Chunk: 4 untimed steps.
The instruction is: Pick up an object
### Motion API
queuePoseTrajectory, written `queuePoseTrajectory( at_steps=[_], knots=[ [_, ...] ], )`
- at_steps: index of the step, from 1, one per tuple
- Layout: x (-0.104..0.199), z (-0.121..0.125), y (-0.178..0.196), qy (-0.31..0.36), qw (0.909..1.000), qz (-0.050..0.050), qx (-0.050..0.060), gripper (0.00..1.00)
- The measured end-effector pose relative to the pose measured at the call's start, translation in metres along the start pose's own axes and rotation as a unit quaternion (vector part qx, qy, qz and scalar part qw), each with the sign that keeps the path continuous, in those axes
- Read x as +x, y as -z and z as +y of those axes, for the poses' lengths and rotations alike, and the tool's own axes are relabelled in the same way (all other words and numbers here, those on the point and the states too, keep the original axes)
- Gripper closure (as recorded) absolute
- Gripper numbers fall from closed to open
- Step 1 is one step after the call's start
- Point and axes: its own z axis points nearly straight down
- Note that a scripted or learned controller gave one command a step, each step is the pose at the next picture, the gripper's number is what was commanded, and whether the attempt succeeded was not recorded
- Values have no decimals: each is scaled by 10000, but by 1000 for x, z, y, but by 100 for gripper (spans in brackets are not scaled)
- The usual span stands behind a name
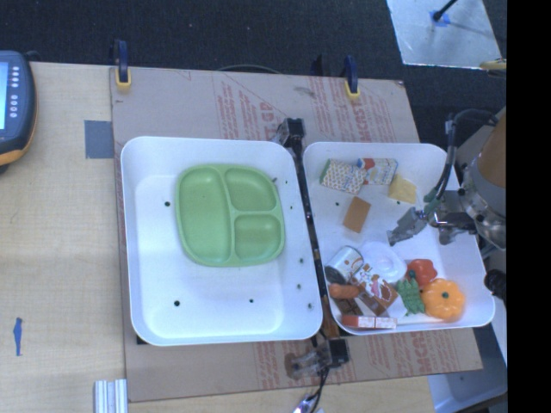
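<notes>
Right now the gripper (405, 228) hangs over the right bin (392, 151), just beyond the brown block (357, 214); whether it is open or closed, I cannot tell.

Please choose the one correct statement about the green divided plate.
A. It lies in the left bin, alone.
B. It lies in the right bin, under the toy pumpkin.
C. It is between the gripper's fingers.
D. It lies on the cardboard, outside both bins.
A: the green divided plate lies flat in the left bin, while the small objects, such as the orange pumpkin, are gathered in the right bin.
</notes>
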Motion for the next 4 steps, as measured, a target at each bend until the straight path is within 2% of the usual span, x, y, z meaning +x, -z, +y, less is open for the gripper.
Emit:
queuePoseTrajectory(
  at_steps=[1,2,3,4],
  knots=[
    [36,89,-60,20,10000,-16,-40,0],
    [31,95,-139,0,10000,-6,16,0],
    [30,120,-142,8,10000,-8,-18,0],
    [33,86,-143,-4,10000,-4,17,0]
  ],
)
